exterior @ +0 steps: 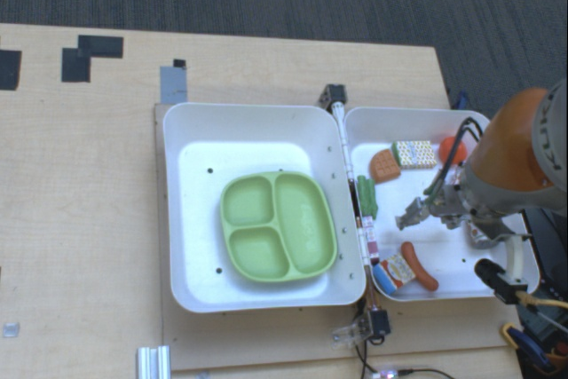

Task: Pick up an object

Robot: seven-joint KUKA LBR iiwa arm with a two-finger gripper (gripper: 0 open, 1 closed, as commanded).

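My gripper (415, 214) hangs low over the middle of the right bin (461, 284), reaching in from the right under the arm's orange band. No object shows in it. Around it lie a brown waffle-like piece (384, 164), a pale speckled block (414, 153), and a red item (450, 147) partly behind the arm. A green piece (366, 198) rests along the bin's left wall. A reddish sausage (419, 266) lies just below the gripper, with a blue and white packet (389, 274) to its left.
The left bin (191, 191) holds a light green divided plate (279, 226). Both bins sit on a tan bench, with cables and a clamp (366, 328) at its front edge. The arm covers the right bin's far right side.
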